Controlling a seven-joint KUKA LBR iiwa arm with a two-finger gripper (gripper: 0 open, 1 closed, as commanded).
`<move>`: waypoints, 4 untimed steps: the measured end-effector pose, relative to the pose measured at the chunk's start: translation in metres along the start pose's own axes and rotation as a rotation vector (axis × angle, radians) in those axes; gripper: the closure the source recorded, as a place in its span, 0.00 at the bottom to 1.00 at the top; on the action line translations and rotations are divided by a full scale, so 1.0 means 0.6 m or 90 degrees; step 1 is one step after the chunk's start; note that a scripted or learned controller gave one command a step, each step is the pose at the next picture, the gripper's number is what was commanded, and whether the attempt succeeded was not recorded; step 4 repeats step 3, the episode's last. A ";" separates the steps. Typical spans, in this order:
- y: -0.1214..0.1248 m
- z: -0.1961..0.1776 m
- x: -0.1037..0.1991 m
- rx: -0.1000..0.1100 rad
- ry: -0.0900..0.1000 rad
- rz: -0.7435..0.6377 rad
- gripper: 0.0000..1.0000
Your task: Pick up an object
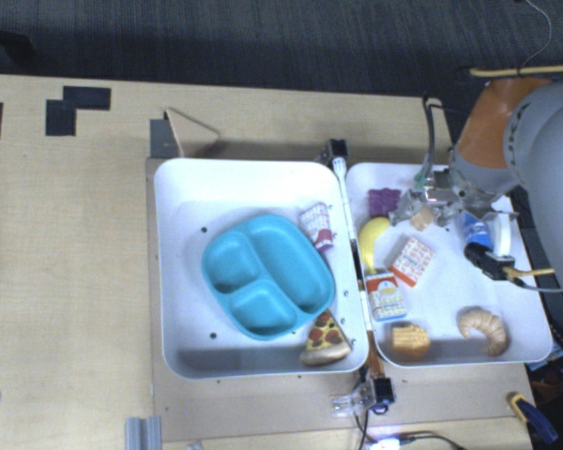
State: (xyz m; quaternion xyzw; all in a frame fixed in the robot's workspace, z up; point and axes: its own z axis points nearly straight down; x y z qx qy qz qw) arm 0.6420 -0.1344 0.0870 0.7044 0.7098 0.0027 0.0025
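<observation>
My gripper hangs low over the back of the right bin, reaching in from the right. Right under it sits a small tan object; whether it is gripped cannot be told. A purple piece lies just to its left and a yellow banana to its lower left. A red-and-white checkered box lies in front of it. A small red-topped carton, a waffle-like block and a croissant lie nearer the front.
The left bin holds a blue divided plate, a pizza slice at its front right and a small packet by the dividing wall. A blue object lies at the right bin's right side, under the arm.
</observation>
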 end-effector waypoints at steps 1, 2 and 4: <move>0.001 -0.020 -0.002 -0.001 -0.002 -0.003 1.00; 0.049 -0.166 0.120 0.001 0.000 0.000 1.00; -0.056 -0.233 0.227 0.002 0.001 0.000 1.00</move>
